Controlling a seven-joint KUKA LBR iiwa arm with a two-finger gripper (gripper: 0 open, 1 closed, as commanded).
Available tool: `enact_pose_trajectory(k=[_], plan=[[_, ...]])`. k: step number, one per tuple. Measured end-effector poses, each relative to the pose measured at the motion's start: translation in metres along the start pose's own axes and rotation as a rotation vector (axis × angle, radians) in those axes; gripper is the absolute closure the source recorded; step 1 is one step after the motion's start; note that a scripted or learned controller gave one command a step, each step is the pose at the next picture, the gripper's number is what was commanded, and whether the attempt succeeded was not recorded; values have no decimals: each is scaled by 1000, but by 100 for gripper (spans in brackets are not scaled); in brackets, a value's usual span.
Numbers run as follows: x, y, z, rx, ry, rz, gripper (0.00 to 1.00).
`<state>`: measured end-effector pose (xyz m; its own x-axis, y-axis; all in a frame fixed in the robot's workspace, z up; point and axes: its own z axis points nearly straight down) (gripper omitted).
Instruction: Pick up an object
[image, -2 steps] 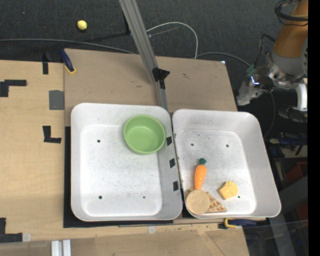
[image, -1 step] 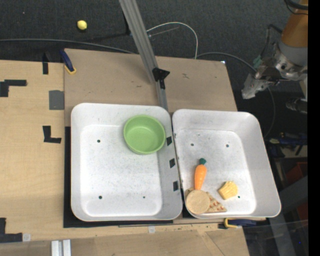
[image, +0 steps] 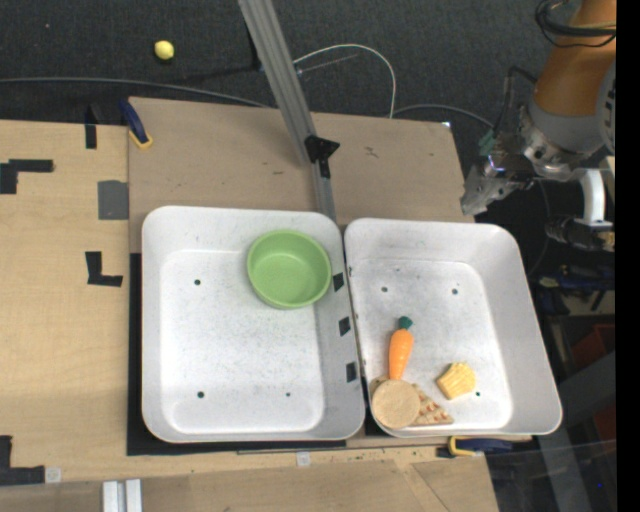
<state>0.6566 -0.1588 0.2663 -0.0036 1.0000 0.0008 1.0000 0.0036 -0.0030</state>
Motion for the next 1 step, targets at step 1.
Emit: enact_pose_trajectory(k=[1], plan=[[44,-15,13,0,0,-1,100]])
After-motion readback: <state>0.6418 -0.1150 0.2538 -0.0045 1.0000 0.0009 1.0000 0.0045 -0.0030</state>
